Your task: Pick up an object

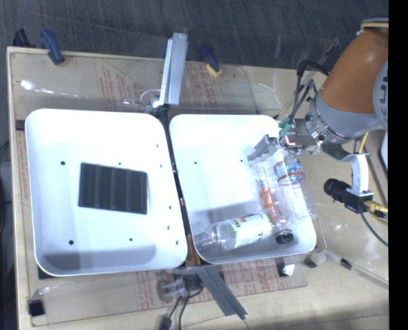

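My gripper [264, 147] hangs over the upper right part of the right bin [210, 143], reaching in from the right. Just below it a clear plastic bottle with a blue label [290, 179] lies along the bin's right wall. Beside that bottle lies a slim clear thing with an orange part [268, 201]. Another clear bottle with a white and green label [239, 231] lies on its side along the front wall. A small black cap-like thing [284, 238] lies at its right end. Nothing is seen held in the gripper.
The left bin [52, 239] holds a flat dark ribbed rectangle [113, 188]. A metal bar [173, 67] stands at the back between the bins. Blue clamps [51, 45] grip the bench's far edge.
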Tool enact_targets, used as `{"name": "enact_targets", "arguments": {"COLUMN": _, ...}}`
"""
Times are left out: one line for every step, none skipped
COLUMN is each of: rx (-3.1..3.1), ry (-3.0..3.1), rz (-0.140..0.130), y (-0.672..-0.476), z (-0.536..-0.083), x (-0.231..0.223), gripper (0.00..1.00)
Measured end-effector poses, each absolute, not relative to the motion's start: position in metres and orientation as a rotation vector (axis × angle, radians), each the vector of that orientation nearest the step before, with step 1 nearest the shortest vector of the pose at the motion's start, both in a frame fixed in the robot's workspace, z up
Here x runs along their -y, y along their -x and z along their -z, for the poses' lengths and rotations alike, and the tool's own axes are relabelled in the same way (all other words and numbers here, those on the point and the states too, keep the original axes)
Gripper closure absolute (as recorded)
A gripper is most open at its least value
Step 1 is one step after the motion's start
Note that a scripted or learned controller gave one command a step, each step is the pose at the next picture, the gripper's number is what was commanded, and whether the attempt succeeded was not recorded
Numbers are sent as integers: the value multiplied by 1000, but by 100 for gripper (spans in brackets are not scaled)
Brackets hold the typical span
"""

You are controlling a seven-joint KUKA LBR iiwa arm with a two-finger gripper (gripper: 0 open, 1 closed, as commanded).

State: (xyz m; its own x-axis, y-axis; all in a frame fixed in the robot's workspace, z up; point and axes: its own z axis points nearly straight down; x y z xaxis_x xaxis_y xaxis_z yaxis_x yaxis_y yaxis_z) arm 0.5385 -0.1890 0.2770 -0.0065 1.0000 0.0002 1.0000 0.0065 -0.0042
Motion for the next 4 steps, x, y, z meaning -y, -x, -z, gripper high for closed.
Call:
{"name": "enact_targets", "arguments": {"rx": 2346, "ry": 2082, "rz": -4, "y": -563, "z": -233, "x": 207, "gripper": 0}}
{"name": "enact_targets", "arguments": {"rx": 2399, "ry": 2029, "rz": -1, "y": -580, "z": -216, "x": 208, "gripper": 0}}
{"name": "enact_targets", "arguments": {"rx": 2402, "ry": 2026, "rz": 1, "y": -600, "z": -229, "x": 210, "gripper": 0}}
{"name": "enact_targets", "arguments": {"rx": 2202, "ry": 2242, "rz": 1, "y": -571, "z": -351, "x": 198, "gripper": 0}}
